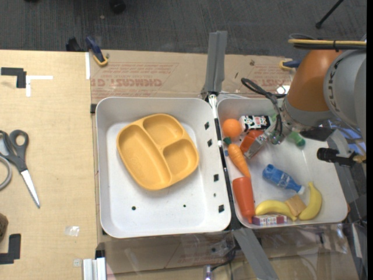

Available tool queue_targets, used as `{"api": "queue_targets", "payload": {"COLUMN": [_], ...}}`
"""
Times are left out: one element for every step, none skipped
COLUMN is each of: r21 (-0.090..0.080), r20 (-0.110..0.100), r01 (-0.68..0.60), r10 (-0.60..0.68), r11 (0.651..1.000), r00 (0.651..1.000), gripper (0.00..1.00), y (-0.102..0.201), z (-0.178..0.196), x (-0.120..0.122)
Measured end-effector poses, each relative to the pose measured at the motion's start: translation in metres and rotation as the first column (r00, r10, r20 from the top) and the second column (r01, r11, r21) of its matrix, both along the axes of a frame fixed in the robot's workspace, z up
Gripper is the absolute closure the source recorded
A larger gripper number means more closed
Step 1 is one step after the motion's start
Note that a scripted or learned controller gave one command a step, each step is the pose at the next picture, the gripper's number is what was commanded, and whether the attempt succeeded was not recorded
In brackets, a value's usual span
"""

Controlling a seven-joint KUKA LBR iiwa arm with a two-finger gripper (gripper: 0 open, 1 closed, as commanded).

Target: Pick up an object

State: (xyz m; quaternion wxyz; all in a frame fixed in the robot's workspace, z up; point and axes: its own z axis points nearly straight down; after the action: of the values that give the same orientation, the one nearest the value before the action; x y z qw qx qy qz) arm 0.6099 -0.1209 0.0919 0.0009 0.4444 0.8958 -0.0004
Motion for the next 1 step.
{"api": "queue_targets", "payload": {"r21": [-0.004], "r20": [-0.025], "r01": [0.170], "r10": [-0.170], "r11": [0.986], "r00": [0.985], "gripper": [0.00], "y": [0.0097], "z": [-0.0018], "x": [0.0220]}}
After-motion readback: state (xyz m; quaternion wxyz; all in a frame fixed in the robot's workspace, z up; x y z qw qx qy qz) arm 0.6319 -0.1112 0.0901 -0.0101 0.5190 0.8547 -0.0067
